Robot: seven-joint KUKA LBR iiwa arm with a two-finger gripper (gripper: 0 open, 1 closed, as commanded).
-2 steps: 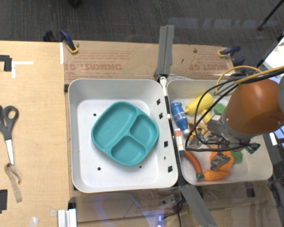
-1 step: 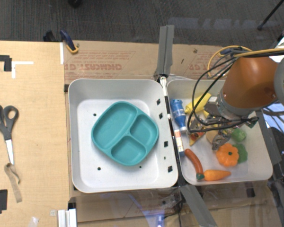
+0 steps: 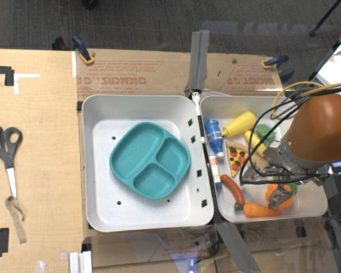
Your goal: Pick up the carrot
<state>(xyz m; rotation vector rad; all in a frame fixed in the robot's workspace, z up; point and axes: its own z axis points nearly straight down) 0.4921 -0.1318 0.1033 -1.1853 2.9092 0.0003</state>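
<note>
The carrot (image 3: 260,210) lies along the front wall of the right bin (image 3: 315,209), orange with its green end pointing left. My gripper (image 3: 282,197) is low in that bin, just above and to the right of the carrot's thick end. It sits over a second orange object (image 3: 272,191), which partly shows beside it. The arm's orange band (image 3: 321,127) and black cables hide the bin's right part.
The right bin also holds a red sausage (image 3: 232,189), a pizza slice (image 3: 236,156), a blue bottle (image 3: 214,138), a yellow piece (image 3: 238,124) and a green item (image 3: 266,133). A teal divided plate (image 3: 150,160) lies in the left bin (image 3: 96,169). Scissors (image 3: 5,152) rest on the bench.
</note>
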